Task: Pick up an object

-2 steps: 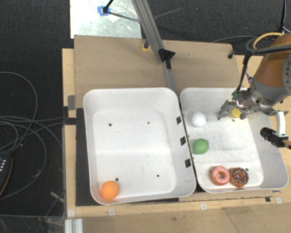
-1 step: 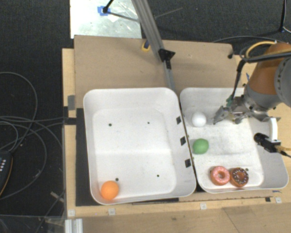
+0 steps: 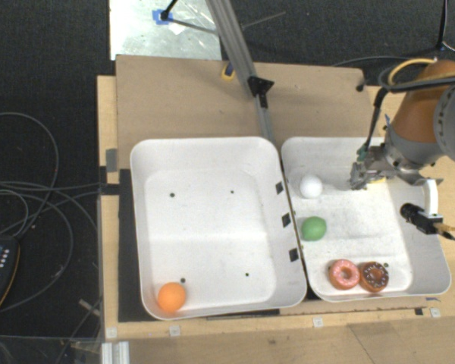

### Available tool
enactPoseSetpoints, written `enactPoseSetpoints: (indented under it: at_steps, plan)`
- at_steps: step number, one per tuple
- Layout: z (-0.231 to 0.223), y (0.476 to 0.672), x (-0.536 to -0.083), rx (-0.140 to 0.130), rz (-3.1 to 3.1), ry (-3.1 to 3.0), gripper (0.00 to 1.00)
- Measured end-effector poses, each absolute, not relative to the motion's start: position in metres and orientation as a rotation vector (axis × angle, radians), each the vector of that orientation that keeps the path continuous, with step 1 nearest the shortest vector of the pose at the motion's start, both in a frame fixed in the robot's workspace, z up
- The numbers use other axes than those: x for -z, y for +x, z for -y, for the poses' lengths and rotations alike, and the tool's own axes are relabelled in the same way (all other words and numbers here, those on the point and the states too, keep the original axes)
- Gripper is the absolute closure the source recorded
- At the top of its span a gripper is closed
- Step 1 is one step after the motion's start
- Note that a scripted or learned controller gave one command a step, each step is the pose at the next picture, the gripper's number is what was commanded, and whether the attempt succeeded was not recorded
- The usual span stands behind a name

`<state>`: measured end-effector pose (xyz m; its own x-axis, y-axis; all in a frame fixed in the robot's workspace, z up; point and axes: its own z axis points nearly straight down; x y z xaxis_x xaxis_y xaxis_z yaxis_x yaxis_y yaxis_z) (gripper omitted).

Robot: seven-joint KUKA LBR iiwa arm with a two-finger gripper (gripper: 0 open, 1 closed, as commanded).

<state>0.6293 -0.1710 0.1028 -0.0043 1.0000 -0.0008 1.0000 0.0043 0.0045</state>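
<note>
1. The white ball (image 3: 311, 186) sits in the right bin (image 3: 428, 275), near that bin's left wall and toward its far end. It is the object closest to me, so I judge it the likeliest pick.

2. My gripper (image 3: 360, 177) hangs over the same bin, to the right of the ball and a touch farther back. The ball lies to my left, near but apart from me, with bare bin floor between us. Nothing is between my fingers. How wide they stand I cannot tell from this slant — they are small and dark against the wrist.

3. The ball is round and has no long axis, so I judge that any wrist turn would serve. What matters is the shift left and slightly nearer before I descend.

4. A green ball (image 3: 313, 228) rests nearer in the scene, almost straight below the white one and also close to the left wall.

5. Two doughnut-shaped toys lie side by side at the near end of the right bin — a pink one (image 3: 343, 274) and a brown one (image 3: 374, 277) just to its right, touching or nearly so.

6. In the left bin (image 3: 212, 154) an orange ball (image 3: 171, 297) sits in the near-left corner, well apart from me.

7. One risk I foresee: the white ball may roll toward the wall if I nudge it.
</note>
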Motion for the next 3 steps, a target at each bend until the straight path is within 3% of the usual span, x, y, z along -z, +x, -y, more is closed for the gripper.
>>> enactPoseSetpoints:
  at_steps: [3]
  plan:
    - [0.172,0.633,-0.249,-0.005,-2.225,2.210,1.00]
